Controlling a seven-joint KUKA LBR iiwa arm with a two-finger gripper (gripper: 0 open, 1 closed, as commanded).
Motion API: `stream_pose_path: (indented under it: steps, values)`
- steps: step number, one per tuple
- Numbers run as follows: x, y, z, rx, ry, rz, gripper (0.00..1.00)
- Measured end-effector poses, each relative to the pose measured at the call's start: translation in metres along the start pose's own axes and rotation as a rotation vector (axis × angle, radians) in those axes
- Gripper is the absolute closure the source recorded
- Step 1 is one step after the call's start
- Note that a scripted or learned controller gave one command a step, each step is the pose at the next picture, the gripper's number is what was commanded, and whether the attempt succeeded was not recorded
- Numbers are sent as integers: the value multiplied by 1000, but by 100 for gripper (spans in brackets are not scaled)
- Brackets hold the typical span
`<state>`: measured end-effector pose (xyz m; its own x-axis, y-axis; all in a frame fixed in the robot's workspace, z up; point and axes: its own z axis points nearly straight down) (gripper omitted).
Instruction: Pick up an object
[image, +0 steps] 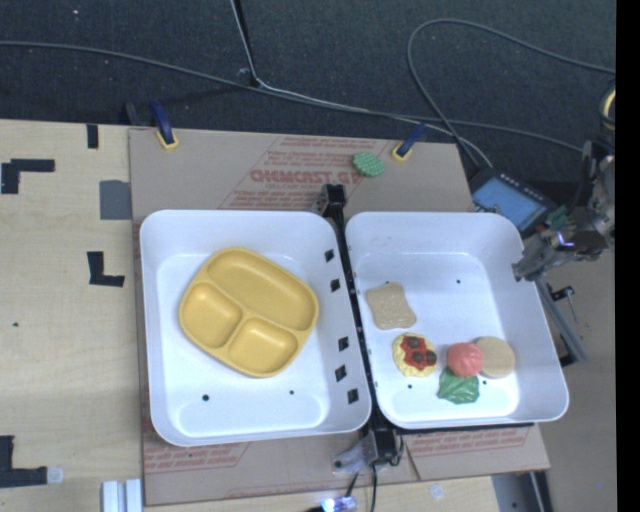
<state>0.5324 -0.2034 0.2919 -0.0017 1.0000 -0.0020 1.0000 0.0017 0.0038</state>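
We see the gripper at the right bin's outer right rim; we cannot tell its grip. Inside that bin lie toast, pizza, a tomato, a bun and lettuce.

We see the arm only at the far right edge of the camera view, where its wrist hardware hangs in a dark cluster of cables and fittings. Our gripper seems to point down and leftward, though the picture is too small and murky to make out more
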Motion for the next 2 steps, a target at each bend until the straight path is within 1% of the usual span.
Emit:
stream_pose_path:
  steps: [1, 2]
  values:
    - [47, -5, 18, 6, 3, -3, 100]
    - [93, -4, 19, 5, 3, -4, 100]
